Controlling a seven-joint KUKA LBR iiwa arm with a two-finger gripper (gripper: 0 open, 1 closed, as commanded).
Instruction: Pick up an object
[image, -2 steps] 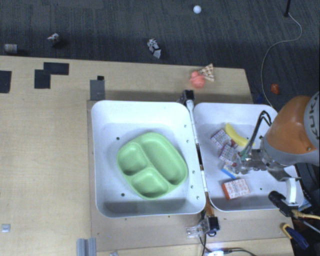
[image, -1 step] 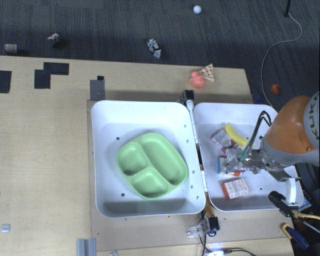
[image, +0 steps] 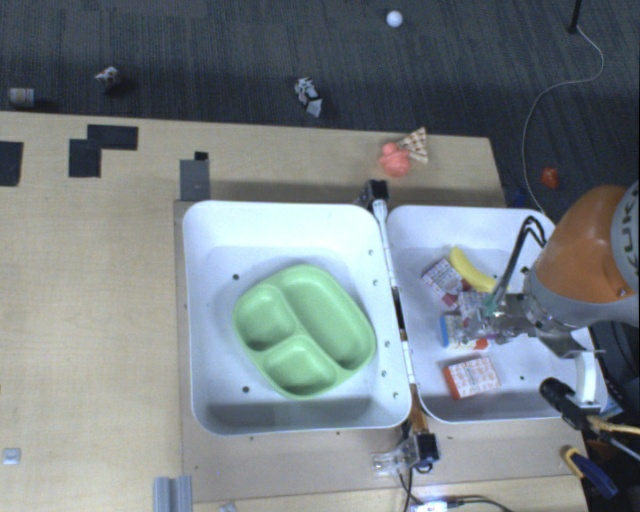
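Target object: a small clear-wrapped packet with red and white print, lying in the right bin directly at the gripper's tip; judged the likeliest pick.
Its look: crinkly and shiny, flat, its edges hard to trace against the white floor.
Gripper: low over the packet, reaching in from the right; whether it is wide, narrow or holding anything, I cannot tell, since the wrist and cabling cover the tip.
Near neighbours: a yellow banana-shaped piece just beyond the gripper, a second printed packet beside that, and a red-and-white carton on the gripper's near side.
Risk, slip: the glossy wrap will probably slide or crumple instead of seating in the grasp.
Risk, crowding: the items lie close together, so a closing grasp may nudge or catch a neighbour.
Risk, empty lift: a flat packet gives little to pinch.
Further off: the left bin, well apart from the gripper, holds a green divided tray.
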